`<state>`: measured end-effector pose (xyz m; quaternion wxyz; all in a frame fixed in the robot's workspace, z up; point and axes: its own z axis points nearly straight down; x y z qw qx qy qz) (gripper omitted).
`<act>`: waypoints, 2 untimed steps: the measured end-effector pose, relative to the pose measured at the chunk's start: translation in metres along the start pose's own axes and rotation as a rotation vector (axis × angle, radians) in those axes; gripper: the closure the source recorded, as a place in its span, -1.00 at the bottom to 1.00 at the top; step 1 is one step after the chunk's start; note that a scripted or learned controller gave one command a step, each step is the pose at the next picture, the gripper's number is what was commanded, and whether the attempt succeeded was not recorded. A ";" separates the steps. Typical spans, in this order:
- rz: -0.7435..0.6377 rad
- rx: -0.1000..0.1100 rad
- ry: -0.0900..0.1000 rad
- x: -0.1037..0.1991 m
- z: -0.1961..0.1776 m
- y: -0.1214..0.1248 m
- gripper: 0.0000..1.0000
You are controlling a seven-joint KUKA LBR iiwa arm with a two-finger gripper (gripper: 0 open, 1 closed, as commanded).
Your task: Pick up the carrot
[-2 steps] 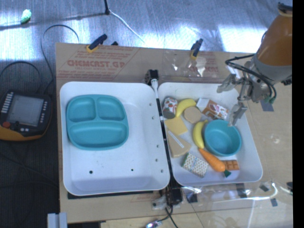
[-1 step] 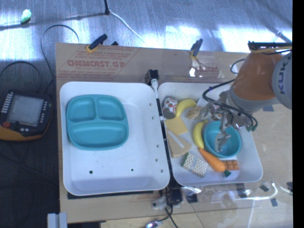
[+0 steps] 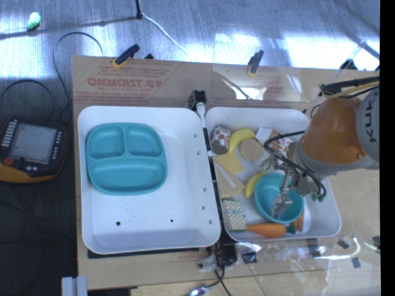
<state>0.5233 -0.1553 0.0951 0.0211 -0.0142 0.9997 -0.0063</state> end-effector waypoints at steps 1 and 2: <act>0.372 -0.004 0.037 -0.091 -0.049 -0.008 -1.00; 0.182 -0.007 0.041 -0.054 -0.050 -0.018 -1.00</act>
